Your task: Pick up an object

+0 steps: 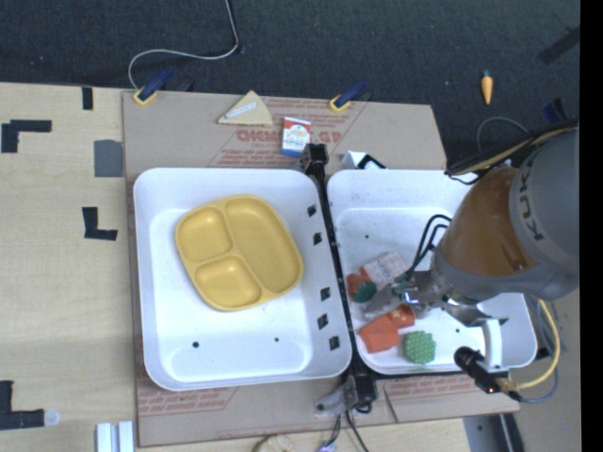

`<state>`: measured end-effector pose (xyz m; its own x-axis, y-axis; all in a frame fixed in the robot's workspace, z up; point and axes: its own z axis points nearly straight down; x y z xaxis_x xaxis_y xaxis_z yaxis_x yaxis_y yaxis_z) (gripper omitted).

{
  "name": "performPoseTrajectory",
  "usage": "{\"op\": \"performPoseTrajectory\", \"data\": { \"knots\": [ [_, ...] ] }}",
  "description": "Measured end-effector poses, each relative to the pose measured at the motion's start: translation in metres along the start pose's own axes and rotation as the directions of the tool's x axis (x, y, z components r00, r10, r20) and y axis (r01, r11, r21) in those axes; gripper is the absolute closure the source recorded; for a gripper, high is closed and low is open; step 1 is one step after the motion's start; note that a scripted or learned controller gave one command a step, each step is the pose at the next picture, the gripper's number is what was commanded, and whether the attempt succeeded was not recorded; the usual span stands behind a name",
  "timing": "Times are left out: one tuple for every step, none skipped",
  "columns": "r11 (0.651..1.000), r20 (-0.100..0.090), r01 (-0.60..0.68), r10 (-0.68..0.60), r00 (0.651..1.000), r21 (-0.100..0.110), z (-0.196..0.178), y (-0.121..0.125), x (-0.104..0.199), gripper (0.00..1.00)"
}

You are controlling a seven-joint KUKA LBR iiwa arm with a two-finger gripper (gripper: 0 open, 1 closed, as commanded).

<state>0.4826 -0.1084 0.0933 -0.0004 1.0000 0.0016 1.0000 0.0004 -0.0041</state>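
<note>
In the right bin (377, 201) lie several small objects: an orange-red block (379, 333), a green knobbly ball (418, 347), a small orange piece with a dark green bit (361, 285), and a grey-white crumpled wrapper (383, 267). My gripper (407, 301) hangs low over this cluster, just above the orange-red block and left of the arm's orange band (480, 234). Its tips sit among the objects, between the wrapper and the block.
The left bin (160, 337) holds a yellow three-compartment plate (237, 250). A small red-and-white box (296, 137) and a tan wedge (247, 110) lie on the cardboard behind the bins. A black divider (325, 243) runs between the bins.
</note>
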Motion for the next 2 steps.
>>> {"op": "performPoseTrajectory", "data": {
  "knots": [
    [1.0,-0.002,0.0,0.0,1.0,0.002,-0.009,0.0,0.001,1.0],
    [1.0,0.001,0.002,-0.002,1.0,-0.003,-0.091,0.001,0.06,1.0]
  ]
}}
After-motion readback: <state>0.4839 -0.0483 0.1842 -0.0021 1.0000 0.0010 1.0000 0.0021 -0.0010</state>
